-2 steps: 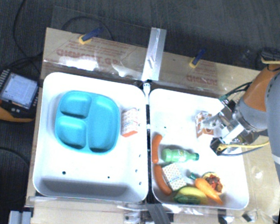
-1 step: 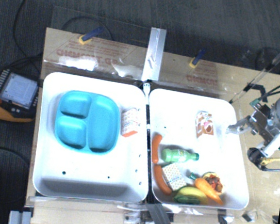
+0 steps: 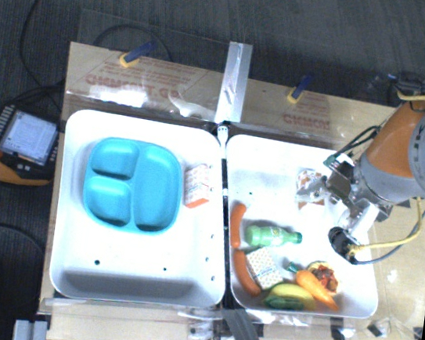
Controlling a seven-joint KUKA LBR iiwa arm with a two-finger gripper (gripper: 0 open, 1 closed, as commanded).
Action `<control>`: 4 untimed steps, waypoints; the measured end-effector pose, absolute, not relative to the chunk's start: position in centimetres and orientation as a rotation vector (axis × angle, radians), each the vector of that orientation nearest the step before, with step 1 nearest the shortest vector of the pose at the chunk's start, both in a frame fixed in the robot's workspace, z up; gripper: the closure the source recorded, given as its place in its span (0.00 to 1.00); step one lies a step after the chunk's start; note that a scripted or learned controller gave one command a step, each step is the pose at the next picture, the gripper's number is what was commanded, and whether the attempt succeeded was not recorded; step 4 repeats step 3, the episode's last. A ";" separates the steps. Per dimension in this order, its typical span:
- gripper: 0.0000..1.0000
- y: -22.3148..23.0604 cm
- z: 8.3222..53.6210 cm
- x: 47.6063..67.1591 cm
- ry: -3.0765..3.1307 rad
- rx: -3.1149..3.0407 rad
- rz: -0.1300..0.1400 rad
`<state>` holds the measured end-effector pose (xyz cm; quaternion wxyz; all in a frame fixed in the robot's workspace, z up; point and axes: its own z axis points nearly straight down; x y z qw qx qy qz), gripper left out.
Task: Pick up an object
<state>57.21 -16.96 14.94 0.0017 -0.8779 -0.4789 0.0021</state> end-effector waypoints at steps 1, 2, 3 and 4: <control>0.00 -17.3 8.9 61.5 -1.620 -2.700 -0.004; 1.00 -17.2 9.8 61.4 -1.621 -2.696 0.000; 1.00 -14.7 18.5 58.1 -1.614 -2.693 0.005; 1.00 -14.7 18.5 58.1 -1.614 -2.693 0.005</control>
